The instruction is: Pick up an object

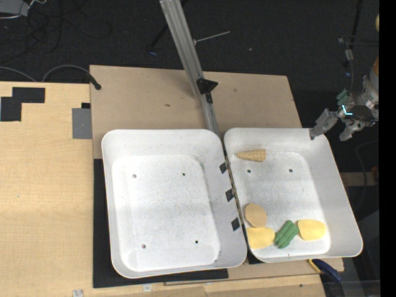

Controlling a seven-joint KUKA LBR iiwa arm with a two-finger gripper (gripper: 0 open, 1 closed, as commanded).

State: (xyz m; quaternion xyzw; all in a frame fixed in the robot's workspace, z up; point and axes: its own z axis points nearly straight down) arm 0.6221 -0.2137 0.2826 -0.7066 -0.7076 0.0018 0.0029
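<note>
Hovering beyond right bin's [322,166] far corner, jaws spread, unladen.

Two shallow white bins sit side by side on the bench. The left bin [164,203] shows a bare speckled floor. In the right bin [291,184], a tan cone-shaped piece [252,155] lies near the far edge, close to the divider. Four more pieces cluster at the near edge — a round tan piece [255,215], a yellow piece [260,237] just below it, a green piece [285,234] and another yellow piece [311,229] beside that. The gripper [337,124] hangs just outside the right bin's far right corner — above the bench, holding nothing visible. A slanted metal rail [187,57] rises behind the bins.
</note>
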